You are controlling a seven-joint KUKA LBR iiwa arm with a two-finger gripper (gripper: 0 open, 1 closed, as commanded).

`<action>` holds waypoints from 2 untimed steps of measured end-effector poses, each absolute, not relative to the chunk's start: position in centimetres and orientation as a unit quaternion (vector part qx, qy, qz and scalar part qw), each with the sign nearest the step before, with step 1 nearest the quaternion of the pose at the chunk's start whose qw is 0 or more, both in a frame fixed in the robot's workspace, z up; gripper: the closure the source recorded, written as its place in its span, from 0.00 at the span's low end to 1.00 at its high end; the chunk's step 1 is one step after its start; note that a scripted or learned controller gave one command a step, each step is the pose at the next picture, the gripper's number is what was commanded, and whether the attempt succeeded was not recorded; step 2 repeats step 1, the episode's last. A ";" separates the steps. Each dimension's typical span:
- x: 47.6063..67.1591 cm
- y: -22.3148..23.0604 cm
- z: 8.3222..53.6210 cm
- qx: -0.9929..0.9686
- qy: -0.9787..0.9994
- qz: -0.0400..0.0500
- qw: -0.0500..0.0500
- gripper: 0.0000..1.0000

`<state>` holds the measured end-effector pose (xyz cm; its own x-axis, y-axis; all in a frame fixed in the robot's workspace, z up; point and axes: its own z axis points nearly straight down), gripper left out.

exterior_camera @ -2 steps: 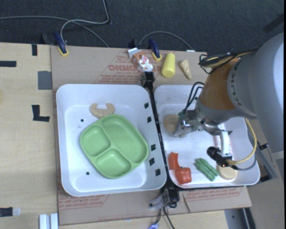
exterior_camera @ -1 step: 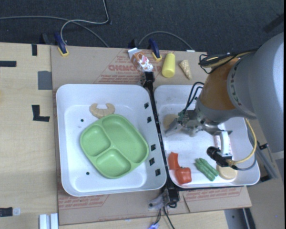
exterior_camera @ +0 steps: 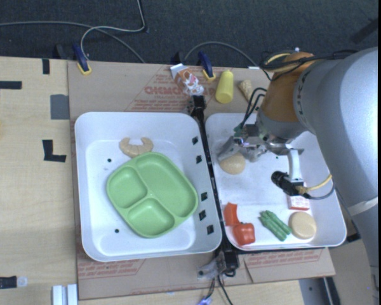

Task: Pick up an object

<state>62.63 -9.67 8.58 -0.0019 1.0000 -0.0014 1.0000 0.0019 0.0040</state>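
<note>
Two shallow white bins sit side by side on the bench. The left bin [exterior_camera: 89, 189] holds two things: one green divided plate [exterior_camera: 152, 194] with three compartments, lying in the middle, and one pale croissant-shaped piece [exterior_camera: 136, 147] just above the plate's upper edge, close to it (whether they touch cannot be told).

The right bin [exterior_camera: 324, 234] holds four loose items. One beige, potato-like lump [exterior_camera: 233, 164] lies near the bin's upper left, right under the gripper [exterior_camera: 240, 146]. Along the near edge lie one orange-red toy piece [exterior_camera: 239, 227], one cluster of green bean pods [exterior_camera: 274, 225] and one tan round bun-like piece [exterior_camera: 302, 225], in a row from left to right, the pods just beside the bun.

The grey arm [exterior_camera: 343, 126] reaches in from the right, its orange band [exterior_camera: 282, 94] above the wrist. The gripper's metal fingers [exterior_camera: 227, 150] point down and left, their tips at the potato-like lump's top edge; whether they are spread or pressed together cannot be told, and nothing is seen between them.

Outside the bins, on the cardboard behind them, stand one yellow bottle-shaped toy [exterior_camera: 224, 86] and one small tan piece [exterior_camera: 246, 88], near each other.
</note>
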 end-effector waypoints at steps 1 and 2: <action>62.6 -9.6 9.5 0.706 0.708 0.000 0.001 1.00; 62.6 -9.6 9.5 0.706 0.708 0.000 0.001 1.00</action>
